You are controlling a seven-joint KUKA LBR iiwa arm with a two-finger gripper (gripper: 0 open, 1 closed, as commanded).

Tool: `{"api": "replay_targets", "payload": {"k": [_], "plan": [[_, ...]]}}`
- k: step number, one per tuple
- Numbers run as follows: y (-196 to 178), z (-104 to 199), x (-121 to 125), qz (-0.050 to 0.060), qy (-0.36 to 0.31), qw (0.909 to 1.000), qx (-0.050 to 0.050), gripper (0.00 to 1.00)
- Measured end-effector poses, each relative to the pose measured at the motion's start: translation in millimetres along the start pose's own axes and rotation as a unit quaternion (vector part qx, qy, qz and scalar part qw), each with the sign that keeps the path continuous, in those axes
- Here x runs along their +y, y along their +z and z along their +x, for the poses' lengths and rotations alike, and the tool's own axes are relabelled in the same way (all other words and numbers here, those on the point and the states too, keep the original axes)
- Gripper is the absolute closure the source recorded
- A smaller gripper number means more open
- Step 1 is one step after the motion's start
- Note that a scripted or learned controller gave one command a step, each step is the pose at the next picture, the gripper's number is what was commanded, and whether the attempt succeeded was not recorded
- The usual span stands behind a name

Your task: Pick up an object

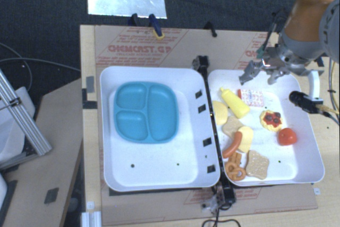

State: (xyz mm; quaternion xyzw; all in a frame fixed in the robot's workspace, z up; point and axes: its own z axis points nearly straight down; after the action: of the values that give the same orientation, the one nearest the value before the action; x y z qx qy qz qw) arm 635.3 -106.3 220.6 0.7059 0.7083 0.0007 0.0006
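Note:
The right bin (308, 159) holds several toy foods. A yellow bottle (235, 102) lies next to a red-and-white packet (252, 97). Further right are a small pizza (271, 120) and a red tomato (287, 136). Toward the front lie a bread slice (231, 126), a sausage (232, 144), a pretzel (235, 170) and a piece of toast (257, 164). My gripper (260, 77) hovers over the bin's far edge, just above the packet. It is open, its fingers spread wide with nothing between them.
The left bin (159, 167) carries a blue divided plate (146, 112). A black divider (210, 114) runs between the two bins. A black cylindrical part (304, 101) sticks out over the right bin's right side. A yellow disc (219, 111) lies by the divider.

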Motion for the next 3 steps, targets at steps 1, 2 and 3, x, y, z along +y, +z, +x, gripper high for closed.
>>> {"api": "replay_targets", "payload": {"k": [1,2,3], "plan": [[39,90,-39,0.003,-0.004,1.0,0.002,0.0],[36,101,-95,0.003,0.001,1.0,0.001,0.0],[-94,126,-125,-0.006,-0.003,1.0,0.001,0.0]]}}
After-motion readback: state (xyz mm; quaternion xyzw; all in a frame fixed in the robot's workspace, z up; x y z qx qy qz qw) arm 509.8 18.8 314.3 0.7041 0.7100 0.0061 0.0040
